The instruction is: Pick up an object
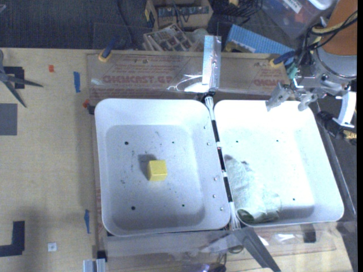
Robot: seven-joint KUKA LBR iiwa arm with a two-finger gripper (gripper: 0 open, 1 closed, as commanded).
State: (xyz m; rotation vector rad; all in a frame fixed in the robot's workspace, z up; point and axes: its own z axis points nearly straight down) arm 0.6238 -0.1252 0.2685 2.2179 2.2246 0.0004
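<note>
On the far left you've got bare bench (45, 152) with a few blue tape marks and a dark tool lying near the edge. Next comes the left bin (108, 123), white, shallow, scuffed with dark specks. Your yellow block (157, 170) sits flat on its floor, roughly centred, slightly toward the near side, with a small shadow up and left of it. Nothing touches it. Past the shared rim, the right bin (317, 152) holds a rolled whitish cloth (249, 191) lying along its left wall, running from mid-bin down to the near-left corner, the rolled end dark-edged. Behind both bins a clear plastic sheet (147, 75) with red lettering stands along the back. At the upper right the arm (340, 50) comes in, orange band visible, with cables around the wrist. The gripper (289, 98) hangs over the right bin's back edge, well apart from the block and the cloth. It carries nothing visible; you can't tell whether it's parted or closed.
</note>
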